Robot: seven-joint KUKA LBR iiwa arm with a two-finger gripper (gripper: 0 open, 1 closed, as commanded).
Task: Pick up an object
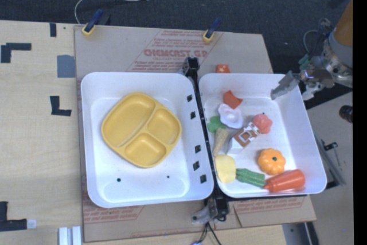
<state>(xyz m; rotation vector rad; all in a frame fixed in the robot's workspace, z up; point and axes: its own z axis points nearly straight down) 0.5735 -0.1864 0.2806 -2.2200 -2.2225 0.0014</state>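
1. The gripper (285, 87) hangs over the right bin's (307, 123) far right corner, its grey finger pointing inward; whether the claw is wide or narrow, I cannot tell.
2. Nothing is lifted yet: the toys sit in the bin, orange pumpkin (271, 160) and carrot (284, 181) near its right front corner.
3. The yellow tray (141, 129) lies mid left bin (94, 123).
4. Descent, grasp and lift are all left, by my read.

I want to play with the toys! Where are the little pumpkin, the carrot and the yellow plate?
pumpkin (271, 160), camera view, on its orange top.
carrot (285, 181), camera view, mid-body.
yellow plate (141, 128), camera view, its middle divider.
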